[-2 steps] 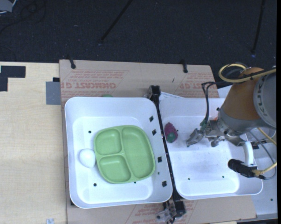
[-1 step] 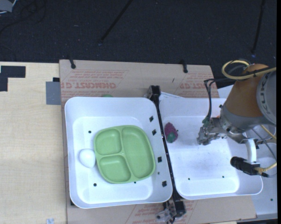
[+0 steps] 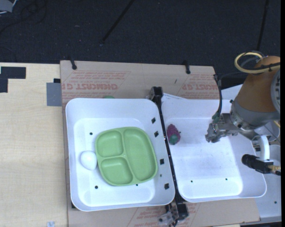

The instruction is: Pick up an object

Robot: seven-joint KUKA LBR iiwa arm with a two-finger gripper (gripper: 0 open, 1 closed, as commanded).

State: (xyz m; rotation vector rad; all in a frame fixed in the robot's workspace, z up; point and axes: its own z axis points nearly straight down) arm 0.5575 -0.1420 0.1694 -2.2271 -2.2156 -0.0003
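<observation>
1. Purple-pink small object (image 3: 173, 134) is lying in the right bin (image 3: 213, 183), tight against that bin's left wall, in the upper part of the floor; it looks like a small fruit or toy with a greenish bit on it, too small to name
2. Tool (image 3: 217, 130) is hanging over the same right bin near its upper right area, coming in from the grey arm (image 3: 255, 98) with the orange band on the right; whether the fingers are open or closed I cannot tell at this size, and nothing is showing between them
3. Key relation: the object is sitting to the left of the tool in the camera view, at roughly the same height in the frame, apart with bare white bin floor between; so the coming move is likely a mostly sideways travel toward the dividing wall, then down
4. Object's long axis is running roughly up-down in the view, along the wall, so a grasp across its short side is looking like the fit, judging from here
5. Risk as I am reading it: the wall is crowding one side of the object, leaving little room for a finger there
6. Left bin (image 3: 81, 193) is carrying a green three-compartment plate (image 3: 125, 155) and a white egg-like ball (image 3: 88, 160) touching the plate's left edge; both are well apart from the tool
7. Bins are resting on cardboard (image 3: 133, 82) on the light wood table (image 3: 24, 150)
8. Task is looking not yet done, pick not started
</observation>
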